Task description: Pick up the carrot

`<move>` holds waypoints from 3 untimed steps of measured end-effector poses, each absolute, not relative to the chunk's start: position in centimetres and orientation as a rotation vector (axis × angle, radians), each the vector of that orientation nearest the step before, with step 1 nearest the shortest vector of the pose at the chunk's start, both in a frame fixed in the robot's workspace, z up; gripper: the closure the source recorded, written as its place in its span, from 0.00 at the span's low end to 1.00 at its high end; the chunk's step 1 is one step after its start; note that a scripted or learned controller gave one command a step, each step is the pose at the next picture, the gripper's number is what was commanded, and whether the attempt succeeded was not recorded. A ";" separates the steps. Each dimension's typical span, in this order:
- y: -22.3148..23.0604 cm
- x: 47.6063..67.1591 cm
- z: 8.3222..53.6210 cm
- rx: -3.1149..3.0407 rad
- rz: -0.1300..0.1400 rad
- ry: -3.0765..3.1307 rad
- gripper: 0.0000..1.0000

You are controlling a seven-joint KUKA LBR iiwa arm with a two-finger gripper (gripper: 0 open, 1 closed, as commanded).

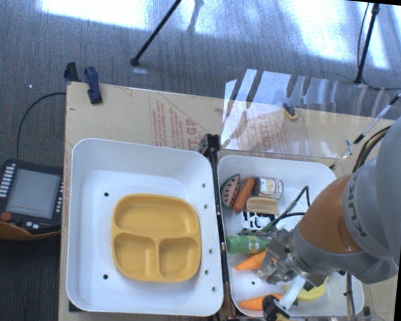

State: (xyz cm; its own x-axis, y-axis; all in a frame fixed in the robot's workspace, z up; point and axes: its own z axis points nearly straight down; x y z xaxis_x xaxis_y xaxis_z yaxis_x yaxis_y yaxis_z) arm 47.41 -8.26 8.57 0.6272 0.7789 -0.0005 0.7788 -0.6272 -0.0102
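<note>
An orange carrot [250, 262] lies in the right bin [307, 173], near the bin's middle and just below a green bottle [245, 244]. My gripper [273, 267] hangs low over the bin, right at the carrot's right end. From this view I cannot tell whether it touches the carrot. The arm's grey and orange wrist [329, 228] hides the bin's right part. A second orange carrot-like piece [245, 194] lies at the bin's upper left, and a third orange piece [253, 302] lies near the front rim.
The right bin also holds a small can [270, 187], a dark oval item [229, 190], a black-and-white item [257, 220] and a yellow piece [312, 292]. The left bin [90, 180] holds a yellow divided plate [155, 244]. A teach pendant [24, 201] sits off the bench at the left.
</note>
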 end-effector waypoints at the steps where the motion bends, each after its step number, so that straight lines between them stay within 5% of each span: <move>1: -8.3 47.3 9.3 -2.817 0.016 -1.348 1.00; 3: -8.2 47.0 10.9 -2.795 0.031 -1.349 1.00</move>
